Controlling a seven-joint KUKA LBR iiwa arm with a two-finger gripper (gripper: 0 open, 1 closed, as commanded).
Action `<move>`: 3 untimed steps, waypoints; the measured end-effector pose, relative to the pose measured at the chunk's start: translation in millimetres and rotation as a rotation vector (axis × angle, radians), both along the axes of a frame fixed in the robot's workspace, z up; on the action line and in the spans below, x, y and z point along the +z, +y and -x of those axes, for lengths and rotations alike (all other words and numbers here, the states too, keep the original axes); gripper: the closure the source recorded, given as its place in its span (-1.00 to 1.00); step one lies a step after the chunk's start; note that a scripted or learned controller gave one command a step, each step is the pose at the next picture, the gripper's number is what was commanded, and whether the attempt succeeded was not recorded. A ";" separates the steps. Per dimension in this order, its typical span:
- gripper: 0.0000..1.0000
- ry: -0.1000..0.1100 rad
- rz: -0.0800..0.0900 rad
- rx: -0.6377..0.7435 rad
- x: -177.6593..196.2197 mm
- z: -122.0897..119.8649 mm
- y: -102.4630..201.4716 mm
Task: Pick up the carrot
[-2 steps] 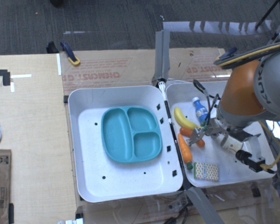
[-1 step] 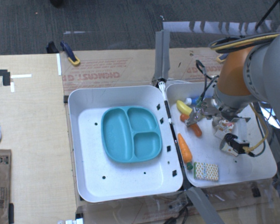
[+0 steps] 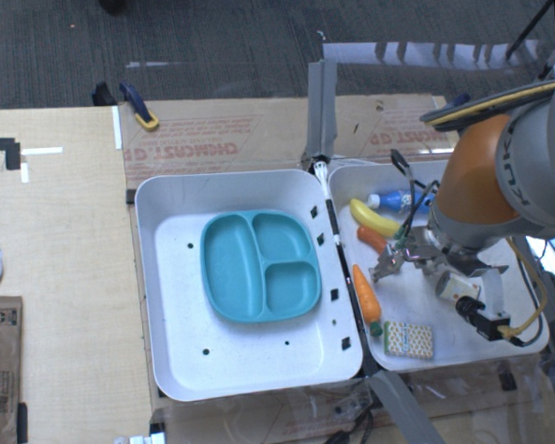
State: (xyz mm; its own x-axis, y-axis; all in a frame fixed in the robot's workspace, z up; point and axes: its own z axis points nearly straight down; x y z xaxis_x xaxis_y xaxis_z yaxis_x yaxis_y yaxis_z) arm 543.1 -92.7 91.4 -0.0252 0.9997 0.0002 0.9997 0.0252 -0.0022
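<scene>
Gripper (image 3: 390,264) right-center, jaw state unclear; carrot (image 3: 364,295) hugs bin wall (image 3: 344,259) at left, so 1 finger may hit wall.

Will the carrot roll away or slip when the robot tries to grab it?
The carrot looks round and tapered, so a nudge would probably roll it in a curve. It lies near the right bin's left wall, which may stop it. Its smooth, plastic-looking skin could slip from the gripper. It seems stiff, not floppy.

Dark grey carpet floor (image 3: 200,33) behind light wood bench (image 3: 54,239) w/ cardboard sheet (image 3: 216,136).
</scene>
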 end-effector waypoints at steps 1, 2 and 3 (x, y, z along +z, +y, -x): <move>-1.00 0.000 0.001 -0.177 -0.2 -59.1 -8.5; -1.00 -0.004 0.003 0.198 84.8 -80.1 -81.5; -1.00 -0.001 0.000 0.074 100.0 -40.9 32.6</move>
State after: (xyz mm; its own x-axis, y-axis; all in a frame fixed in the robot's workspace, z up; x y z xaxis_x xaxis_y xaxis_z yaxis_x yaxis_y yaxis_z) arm 583.9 -60.1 191.4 -0.0993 0.9951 -0.0003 0.9951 0.0993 -0.0008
